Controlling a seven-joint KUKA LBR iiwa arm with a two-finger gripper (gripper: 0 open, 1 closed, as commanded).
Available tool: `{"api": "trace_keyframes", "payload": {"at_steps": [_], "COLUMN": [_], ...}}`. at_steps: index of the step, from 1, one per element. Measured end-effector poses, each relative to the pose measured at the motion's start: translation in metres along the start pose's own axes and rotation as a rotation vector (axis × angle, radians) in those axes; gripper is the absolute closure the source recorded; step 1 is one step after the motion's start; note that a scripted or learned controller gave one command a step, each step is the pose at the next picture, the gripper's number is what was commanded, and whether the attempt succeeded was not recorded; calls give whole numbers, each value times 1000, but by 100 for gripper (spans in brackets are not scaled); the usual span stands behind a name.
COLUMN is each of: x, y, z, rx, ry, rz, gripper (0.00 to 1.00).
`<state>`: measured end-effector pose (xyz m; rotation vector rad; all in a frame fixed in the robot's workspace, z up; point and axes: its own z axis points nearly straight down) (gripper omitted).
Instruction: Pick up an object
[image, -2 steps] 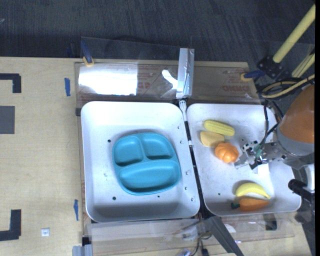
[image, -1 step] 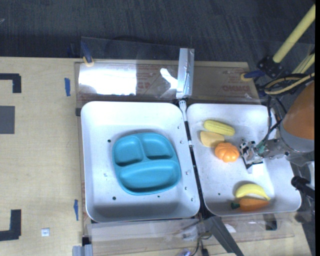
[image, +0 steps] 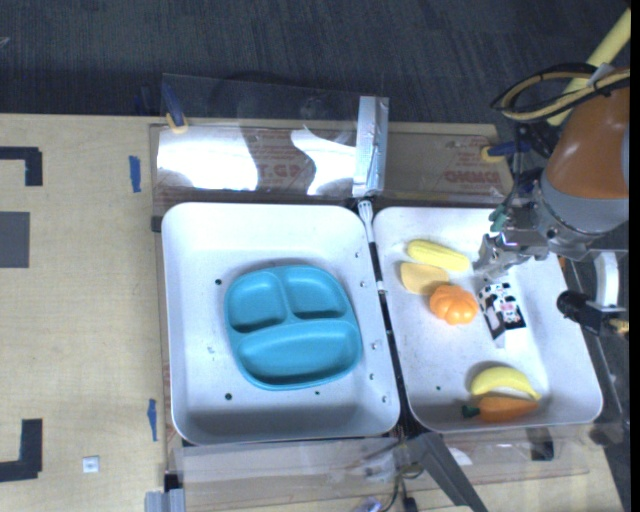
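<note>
fingers (image: 497, 252) above right bin (image: 570, 400), beside banana (image: 437, 254)

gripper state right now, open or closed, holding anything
Gripper: over the right bin; open or closed cannot be told, and nothing visibly held.

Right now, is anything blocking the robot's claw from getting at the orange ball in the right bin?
Nothing visible blocks it. The gripper hangs just right of the orange ball, with bare bin floor between them. The yellow pieces touch the ball's upper left side, away from the gripper. A small black-and-white card lies to its right.
</note>
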<state>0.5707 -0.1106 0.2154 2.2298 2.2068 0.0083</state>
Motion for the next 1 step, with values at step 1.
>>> {"api": "trace_keyframes", "payload": {"at_steps": [1], "x": [17], "y": [-46], "z": [21], "rx": [9], "ry": [0], "rz": [-50], "gripper": [100]}}
